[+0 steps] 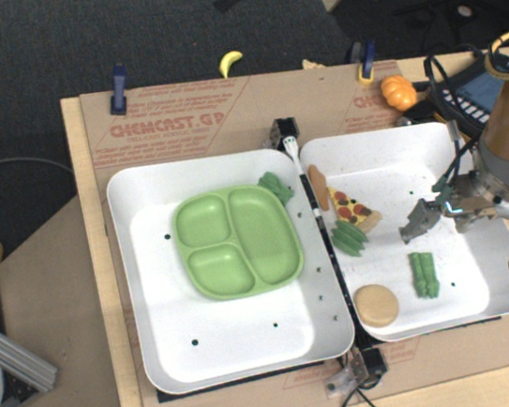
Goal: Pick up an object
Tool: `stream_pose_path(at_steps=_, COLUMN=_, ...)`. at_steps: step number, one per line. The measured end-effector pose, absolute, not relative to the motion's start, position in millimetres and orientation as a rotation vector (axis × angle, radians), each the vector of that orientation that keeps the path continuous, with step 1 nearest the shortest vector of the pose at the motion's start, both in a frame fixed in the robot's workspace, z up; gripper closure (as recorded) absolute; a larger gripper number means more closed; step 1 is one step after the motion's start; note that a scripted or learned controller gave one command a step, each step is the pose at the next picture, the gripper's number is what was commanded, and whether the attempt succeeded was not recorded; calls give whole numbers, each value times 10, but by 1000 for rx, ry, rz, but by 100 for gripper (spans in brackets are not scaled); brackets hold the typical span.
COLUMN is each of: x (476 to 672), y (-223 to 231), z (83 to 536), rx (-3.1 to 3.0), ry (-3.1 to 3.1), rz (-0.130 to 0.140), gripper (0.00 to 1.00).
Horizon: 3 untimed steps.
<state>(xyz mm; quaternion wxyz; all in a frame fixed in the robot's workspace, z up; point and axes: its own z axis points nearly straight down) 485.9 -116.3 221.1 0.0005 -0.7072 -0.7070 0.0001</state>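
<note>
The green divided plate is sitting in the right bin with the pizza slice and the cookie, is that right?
Not quite. The camera view shows the green divided plate in the left bin. The pizza slice and the cookie are in the right bin.

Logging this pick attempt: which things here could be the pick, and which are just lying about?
Pick candidates, right bin: pizza slice, round cookie, green stalks, leafy green piece, hot dog; gripper above them.

Lying about: green divided plate, orange toy, banana, blue clamps.

Two white bins (154,289), one green plate (238,241), six toy foods (377,304).
</note>
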Motion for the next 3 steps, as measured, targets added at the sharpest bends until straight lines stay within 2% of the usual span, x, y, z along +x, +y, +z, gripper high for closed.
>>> stream_pose_path(at_steps=1, x=4867, y=-1164, z=2318, rx=-2223, ry=-2223, rz=-2, gripper=100)
stream_pose_path(at_steps=2, x=4807, y=-81, z=3141, rx=-2210, ry=-2240, rz=-15, gripper=100)
stream_pose_path(at_steps=3, x=4805, y=422, z=4150, rx=-2218, ry=-2236, rz=-19, gripper=100)
